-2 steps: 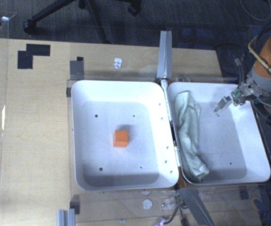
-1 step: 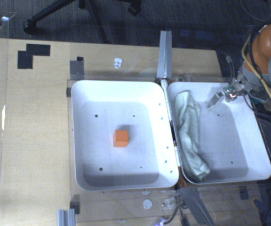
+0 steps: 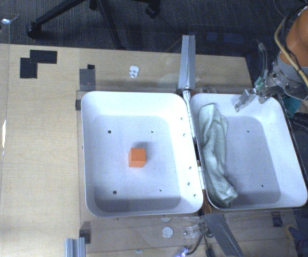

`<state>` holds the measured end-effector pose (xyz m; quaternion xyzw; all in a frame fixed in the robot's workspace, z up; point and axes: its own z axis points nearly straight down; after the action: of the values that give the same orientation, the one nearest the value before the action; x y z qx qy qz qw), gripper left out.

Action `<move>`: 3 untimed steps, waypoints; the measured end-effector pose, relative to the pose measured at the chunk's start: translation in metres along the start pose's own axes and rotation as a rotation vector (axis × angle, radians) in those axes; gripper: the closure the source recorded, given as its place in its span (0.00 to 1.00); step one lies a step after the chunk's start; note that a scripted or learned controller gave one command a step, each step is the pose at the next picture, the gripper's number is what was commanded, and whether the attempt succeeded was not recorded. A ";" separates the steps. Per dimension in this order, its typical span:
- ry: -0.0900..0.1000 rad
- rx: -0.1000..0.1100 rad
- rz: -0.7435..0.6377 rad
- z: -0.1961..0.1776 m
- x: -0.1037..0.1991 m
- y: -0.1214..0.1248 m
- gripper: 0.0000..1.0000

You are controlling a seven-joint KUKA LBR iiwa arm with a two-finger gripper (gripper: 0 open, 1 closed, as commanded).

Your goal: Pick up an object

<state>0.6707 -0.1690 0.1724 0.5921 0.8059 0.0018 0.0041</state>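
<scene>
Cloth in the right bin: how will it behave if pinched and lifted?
The cloth lies crumpled in long folds along the right bin's left wall, so it's probably floppy and would drape. Likely light. A pinch may catch only one fold.

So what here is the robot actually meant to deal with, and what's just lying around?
Part of the job:
- orange cube in the left bin
- crumpled cloth in the right bin
- gripper, over the right bin's far edge

Just lying about:
- office chair base on the floor
- black tape marks on the bench
</scene>
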 end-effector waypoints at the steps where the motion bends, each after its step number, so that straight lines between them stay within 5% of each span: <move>1: 0.001 0.003 0.354 -0.053 0.039 0.012 0.00; 2: 0.001 0.003 0.354 -0.053 0.039 0.012 0.00; 3: 0.001 0.006 0.426 0.011 0.051 0.015 0.00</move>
<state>0.6694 -0.1159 0.1616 0.7491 0.6625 0.0005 0.0013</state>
